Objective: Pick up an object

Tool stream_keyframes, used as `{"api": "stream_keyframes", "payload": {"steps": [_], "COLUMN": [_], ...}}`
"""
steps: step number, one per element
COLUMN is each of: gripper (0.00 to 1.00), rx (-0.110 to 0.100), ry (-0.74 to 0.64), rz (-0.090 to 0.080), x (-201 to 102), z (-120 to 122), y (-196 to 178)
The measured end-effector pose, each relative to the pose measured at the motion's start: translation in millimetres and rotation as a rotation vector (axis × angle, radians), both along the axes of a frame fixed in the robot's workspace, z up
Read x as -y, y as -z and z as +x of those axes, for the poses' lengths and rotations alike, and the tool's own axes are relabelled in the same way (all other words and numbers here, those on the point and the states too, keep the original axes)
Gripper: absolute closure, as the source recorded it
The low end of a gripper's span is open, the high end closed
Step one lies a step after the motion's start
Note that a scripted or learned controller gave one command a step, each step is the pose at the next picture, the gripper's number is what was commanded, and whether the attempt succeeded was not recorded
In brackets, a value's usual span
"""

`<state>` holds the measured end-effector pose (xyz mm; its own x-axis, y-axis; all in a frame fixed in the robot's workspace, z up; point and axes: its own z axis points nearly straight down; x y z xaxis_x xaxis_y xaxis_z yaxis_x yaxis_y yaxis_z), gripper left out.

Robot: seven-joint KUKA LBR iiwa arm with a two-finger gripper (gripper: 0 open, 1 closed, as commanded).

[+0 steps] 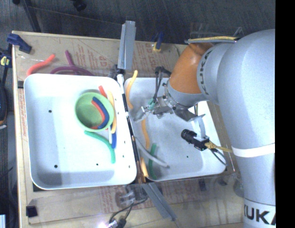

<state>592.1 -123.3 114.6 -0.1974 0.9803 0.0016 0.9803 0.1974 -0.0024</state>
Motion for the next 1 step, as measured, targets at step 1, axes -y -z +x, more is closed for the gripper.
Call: {"api": "stream_keyframes", "payload": {"steps": [1], "gripper": [0.0], "rx": [0.005], "ry": [-0.038], "rz": [-0.007], "x": [-2.1], "z": [-19.8], "y": [21.1]}}
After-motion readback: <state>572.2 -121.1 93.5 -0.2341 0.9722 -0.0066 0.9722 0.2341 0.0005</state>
